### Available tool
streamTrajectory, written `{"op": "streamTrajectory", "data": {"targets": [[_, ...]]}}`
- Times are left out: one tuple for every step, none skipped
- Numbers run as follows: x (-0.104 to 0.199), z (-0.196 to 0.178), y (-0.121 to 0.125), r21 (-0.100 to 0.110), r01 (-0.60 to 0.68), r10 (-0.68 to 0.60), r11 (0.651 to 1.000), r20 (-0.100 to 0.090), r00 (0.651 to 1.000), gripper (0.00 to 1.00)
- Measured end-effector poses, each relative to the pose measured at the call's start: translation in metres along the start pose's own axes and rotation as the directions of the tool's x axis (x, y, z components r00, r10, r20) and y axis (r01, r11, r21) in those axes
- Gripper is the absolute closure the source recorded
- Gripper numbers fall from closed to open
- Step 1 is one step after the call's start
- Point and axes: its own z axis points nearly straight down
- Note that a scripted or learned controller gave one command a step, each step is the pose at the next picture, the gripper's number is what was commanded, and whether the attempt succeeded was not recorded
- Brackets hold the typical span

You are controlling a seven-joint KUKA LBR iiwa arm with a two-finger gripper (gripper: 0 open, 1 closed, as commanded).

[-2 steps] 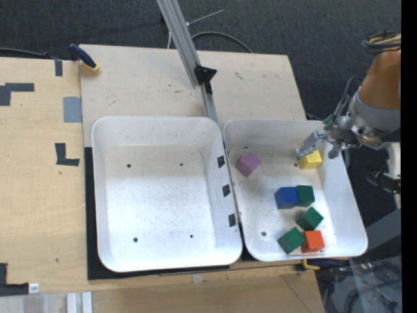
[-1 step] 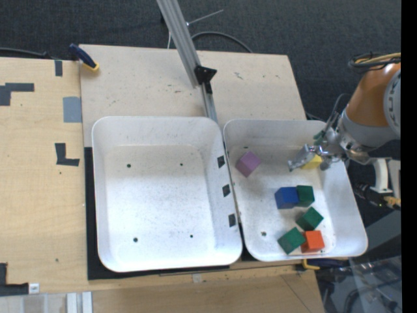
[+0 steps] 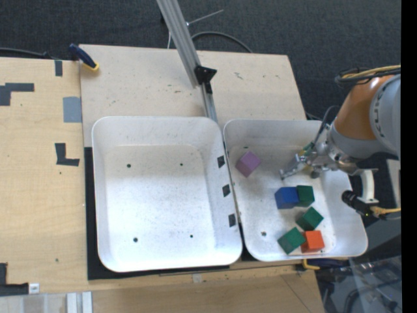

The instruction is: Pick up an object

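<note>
Sitting clustered at the near corner of the right bin (image 3: 339, 243), an orange block (image 3: 314, 240) and two green blocks (image 3: 291, 240) (image 3: 311, 218) are touching one another, likely where they tumbled to rest. Just beyond, a blue cube (image 3: 285, 197) is pressing against a third green cube (image 3: 305, 195); all are looking matte and hard-edged, probably foam or wood. Above these two the gripper (image 3: 294, 168) is hovering with nothing between its fingers, though whether they are parted I cannot tell. Farther back, a pale purple cube (image 3: 247, 163) is lying alone, tilted, the easiest pick.
</note>
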Motion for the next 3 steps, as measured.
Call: {"op": "streamTrajectory", "data": {"targets": [[0.001,-0.012,0.001,-0.002,0.001,-0.001,1.000,-0.001,1.000,1.00],[0.006,-0.074,0.001,-0.009,0.001,-0.001,1.000,0.001,1.000,1.00],[0.005,-0.128,0.002,-0.009,0.000,0.000,1.000,0.002,1.000,1.00]]}}
